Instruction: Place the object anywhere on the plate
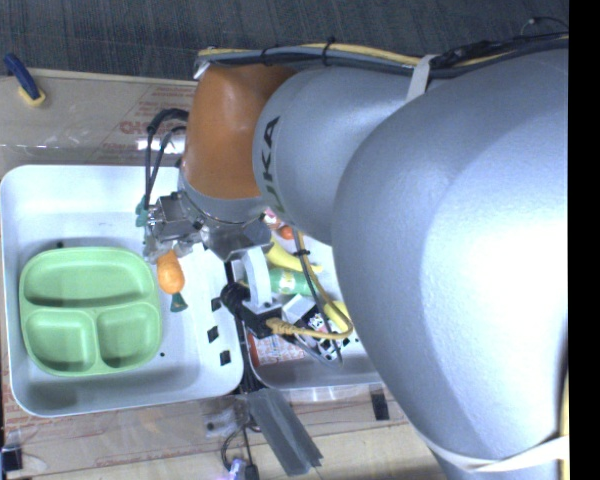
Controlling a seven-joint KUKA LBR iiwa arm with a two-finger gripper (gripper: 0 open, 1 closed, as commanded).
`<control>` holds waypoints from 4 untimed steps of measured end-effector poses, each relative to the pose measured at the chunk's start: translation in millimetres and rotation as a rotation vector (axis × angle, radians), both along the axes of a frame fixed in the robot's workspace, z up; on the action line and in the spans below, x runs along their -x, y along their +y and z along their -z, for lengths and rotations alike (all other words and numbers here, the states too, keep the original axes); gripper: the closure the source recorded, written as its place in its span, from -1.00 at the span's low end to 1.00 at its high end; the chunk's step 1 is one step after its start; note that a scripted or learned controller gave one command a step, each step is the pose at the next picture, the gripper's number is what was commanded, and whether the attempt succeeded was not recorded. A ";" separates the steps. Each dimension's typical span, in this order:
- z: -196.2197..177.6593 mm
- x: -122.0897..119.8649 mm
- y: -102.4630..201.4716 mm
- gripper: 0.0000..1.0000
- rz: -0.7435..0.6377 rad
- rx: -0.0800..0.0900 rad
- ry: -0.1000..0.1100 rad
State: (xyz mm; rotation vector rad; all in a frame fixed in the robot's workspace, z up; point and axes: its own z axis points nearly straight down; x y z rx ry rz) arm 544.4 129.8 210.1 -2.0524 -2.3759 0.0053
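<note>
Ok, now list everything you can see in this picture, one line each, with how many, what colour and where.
plate: one, green, three compartments, in the left bin.
orange thing: one, orange with a green end, just off the plate's right edge, right at the gripper; whether it is held is unclear.
left bin: one, white, on the bench's left part.
right bin: one, white, beside the left bin, mostly hidden under the arm.
yellow thing: one, yellow, in the right bin, partly hidden.
green thing: one, green, just below the yellow thing.
clip: one, blue, at the bench's top left corner.
arm: one, grey with an orange band, reaching in from the right.
gripper: one, over the left bin.
</note>
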 end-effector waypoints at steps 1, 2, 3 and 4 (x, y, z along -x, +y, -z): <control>0.0 0.0 -0.1 -1.00 0.000 0.000 0.000; -145.1 48.0 -90.6 -1.00 0.198 -0.001 -0.003; -154.2 47.7 -88.3 1.00 0.182 0.001 0.001; -0.2 27.7 -103.9 1.00 0.001 0.000 0.002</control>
